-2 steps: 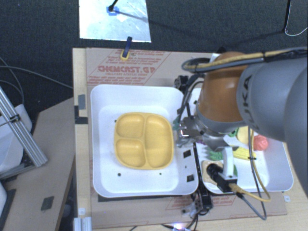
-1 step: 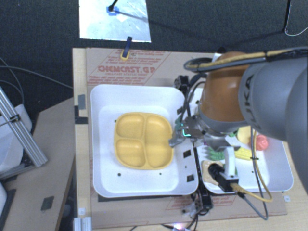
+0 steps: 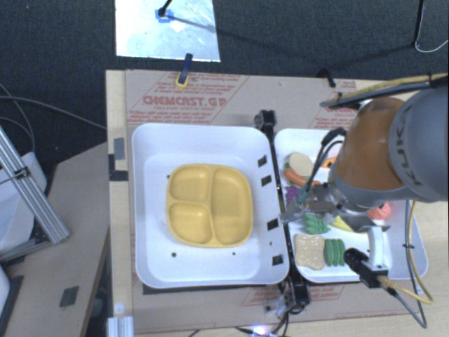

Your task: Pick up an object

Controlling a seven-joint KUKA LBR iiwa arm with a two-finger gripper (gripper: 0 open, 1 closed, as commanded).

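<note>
You are looking down at a worktop [image 3: 231, 90] carrying two white bins: the left bin [image 3: 151, 188] is holding a yellow divided plate [image 3: 209, 204], and the right bin [image 3: 403, 265] is holding the small toy foods. The grey arm [image 3: 393, 153] is reaching in from the right and hanging over the right bin, covering much of it. The jaws [image 3: 309, 203] are sitting low by the bin's left wall; you cannot tell how wide they are standing or whether they are gripping anything. Nearest them are lying a green leafy piece [image 3: 316, 224], an orange carrot-like piece [image 3: 295, 177], a beige round piece [image 3: 301, 162] and a toast-like slice [image 3: 309, 250]. Judging by this, aim for the green piece, staying off the wall.
</note>
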